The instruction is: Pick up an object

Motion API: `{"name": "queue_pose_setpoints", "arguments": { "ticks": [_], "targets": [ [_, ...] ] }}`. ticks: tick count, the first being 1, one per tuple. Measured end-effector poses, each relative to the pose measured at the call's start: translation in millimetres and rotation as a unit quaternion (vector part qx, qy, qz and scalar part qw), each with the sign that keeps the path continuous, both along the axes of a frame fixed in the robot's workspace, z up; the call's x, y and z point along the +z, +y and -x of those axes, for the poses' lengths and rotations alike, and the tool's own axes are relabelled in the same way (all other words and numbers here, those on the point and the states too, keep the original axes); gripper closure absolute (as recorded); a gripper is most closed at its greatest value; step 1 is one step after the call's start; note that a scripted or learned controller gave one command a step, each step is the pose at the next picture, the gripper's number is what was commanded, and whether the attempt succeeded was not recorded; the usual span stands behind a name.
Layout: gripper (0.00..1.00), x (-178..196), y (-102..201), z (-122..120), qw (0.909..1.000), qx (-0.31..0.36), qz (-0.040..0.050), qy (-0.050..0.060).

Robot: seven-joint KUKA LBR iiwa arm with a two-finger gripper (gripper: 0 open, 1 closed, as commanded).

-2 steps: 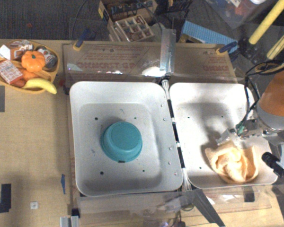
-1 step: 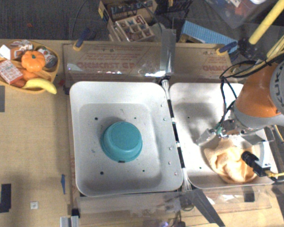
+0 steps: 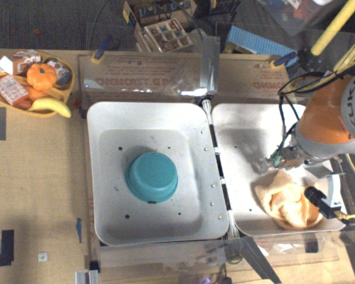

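Observation:
A teal bowl (image 3: 152, 176) lies upside down in the middle of the left bin (image 3: 106, 126). In the right bin (image 3: 239, 126) a crumpled yellow-orange cloth (image 3: 287, 205) lies near the front right corner. My gripper (image 3: 273, 162) reaches in from the right and sits low in the right bin, just over the cloth's upper left edge. The wrist and the orange band (image 3: 322, 126) cover the gripper's tip, and I see nothing lifted off the bin floor.
A divider rim (image 3: 216, 158) separates the two bins. A cardboard wall (image 3: 142, 76) stands behind them. A dish of toy fruit and small boxes (image 3: 32, 84) sits on the bench at far left. Cables (image 3: 290, 87) hang over the right bin's back corner.

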State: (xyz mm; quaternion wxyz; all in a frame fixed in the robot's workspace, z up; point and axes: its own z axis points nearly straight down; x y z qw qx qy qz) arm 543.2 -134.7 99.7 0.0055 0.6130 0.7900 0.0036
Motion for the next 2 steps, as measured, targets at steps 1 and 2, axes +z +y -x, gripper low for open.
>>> {"name": "queue_pose_setpoints", "arguments": {
  "ticks": [1, 2],
  "targets": [
    [0.00, 0, 0, 0, 1.0000, 0.000, 0.0000, 0.000],
    [0.00, -11, 33, 59, 0.9983, 0.058, 0.0008, 0.002]
  ]
}}
